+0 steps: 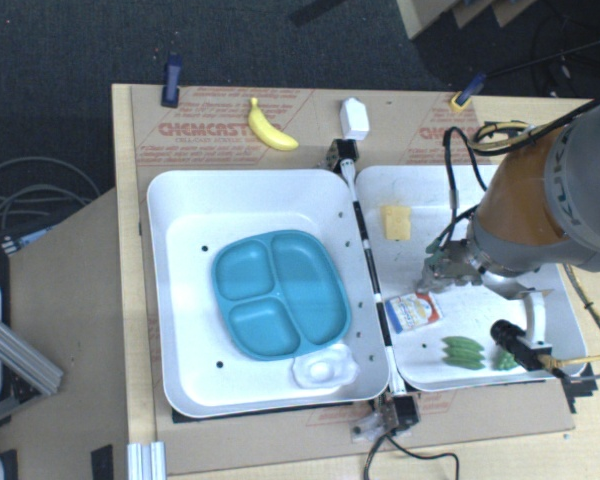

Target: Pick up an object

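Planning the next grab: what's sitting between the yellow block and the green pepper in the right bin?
In the camera view, the small white packet lies between the yellow block and the green pepper, with the gripper just above it.

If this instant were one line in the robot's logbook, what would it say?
arm: over right bin | gripper: above packet, grasp unclear | right bin: sponge, green pod | left bin: blue tray

the gripper (pixel 442 271) hangs low in the right bin (pixel 570 333), just above a small white packet (pixel 413 312). a yellow block (pixel 396 222) lies farther back, green pieces (pixel 463 351) nearer. the left bin (pixel 175 268) holds a blue divided tray (pixel 280 293).
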Controlling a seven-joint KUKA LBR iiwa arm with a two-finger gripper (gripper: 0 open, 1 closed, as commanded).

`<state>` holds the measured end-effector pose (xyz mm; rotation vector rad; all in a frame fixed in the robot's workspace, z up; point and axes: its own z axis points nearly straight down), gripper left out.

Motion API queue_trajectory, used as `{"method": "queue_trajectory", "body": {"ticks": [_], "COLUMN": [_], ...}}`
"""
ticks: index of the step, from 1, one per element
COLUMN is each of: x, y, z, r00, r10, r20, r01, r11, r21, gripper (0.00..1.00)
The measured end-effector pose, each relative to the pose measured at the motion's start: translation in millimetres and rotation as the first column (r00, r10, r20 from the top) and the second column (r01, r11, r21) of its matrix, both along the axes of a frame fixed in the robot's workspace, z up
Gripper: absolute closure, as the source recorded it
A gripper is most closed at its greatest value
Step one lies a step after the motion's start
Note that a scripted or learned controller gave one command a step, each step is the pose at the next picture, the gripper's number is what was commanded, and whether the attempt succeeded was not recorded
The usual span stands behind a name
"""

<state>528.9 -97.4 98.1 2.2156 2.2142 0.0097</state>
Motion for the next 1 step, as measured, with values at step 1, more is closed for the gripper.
{"method": "queue_trajectory", "body": {"ticks": [1], "x": [49.8], "y": [38.5], "z": [87.5], "r00": [1.000], "r10": [0.002], "r20": [-0.008], "r01": [-0.002], "r11": [1.000], "r21": [0.002], "gripper": [1.00]}}
